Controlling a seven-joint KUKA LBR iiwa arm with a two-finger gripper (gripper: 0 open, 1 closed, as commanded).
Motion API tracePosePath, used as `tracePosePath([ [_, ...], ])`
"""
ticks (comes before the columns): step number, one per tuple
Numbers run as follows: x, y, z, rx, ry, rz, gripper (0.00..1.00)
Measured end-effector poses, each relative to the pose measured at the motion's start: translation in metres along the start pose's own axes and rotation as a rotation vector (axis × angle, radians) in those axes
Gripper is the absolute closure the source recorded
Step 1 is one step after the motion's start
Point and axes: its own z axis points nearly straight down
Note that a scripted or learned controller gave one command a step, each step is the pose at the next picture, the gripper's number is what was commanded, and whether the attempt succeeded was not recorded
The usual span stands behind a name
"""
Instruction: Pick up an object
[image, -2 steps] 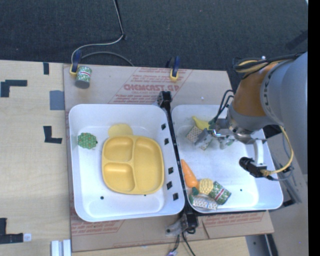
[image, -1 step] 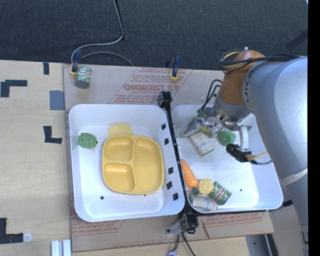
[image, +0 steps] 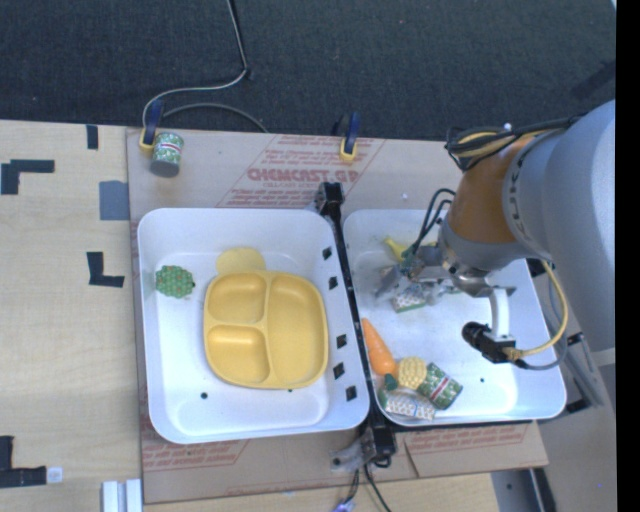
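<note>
The grey arm with its orange band (image: 490, 190) is reaching in from the right and hanging over the right-hand shallow white bin (image: 520, 400). Its two-finger gripper (image: 405, 285) is sitting low near the bin's upper left part, blurred and partly masked by the wrist, so whether it is spread or closed cannot be told. Just beneath it a small pale patterned packet (image: 408, 298) is lying, hard to make out, and a yellow scrap (image: 397, 246) is peeking out just above. Lower in the same bin, an orange plastic carrot (image: 377, 346) is lying against the left wall, with a yellow corn cob (image: 411, 374), a green-and-white can (image: 441, 387) and a second patterned packet (image: 405, 405) crowding together beside it. In the left white bin (image: 165, 400), a yellow divided plastic tray (image: 266, 330) is partly covering a yellow round piece (image: 241, 261), and a green bumpy toy (image: 175, 282) is resting beside it.
</note>
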Motion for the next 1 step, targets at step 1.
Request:
tracePosePath([
  [1, -0.0091, 0.0767, 0.0173, 0.015, 0.004, 0.002, 0.0],
])
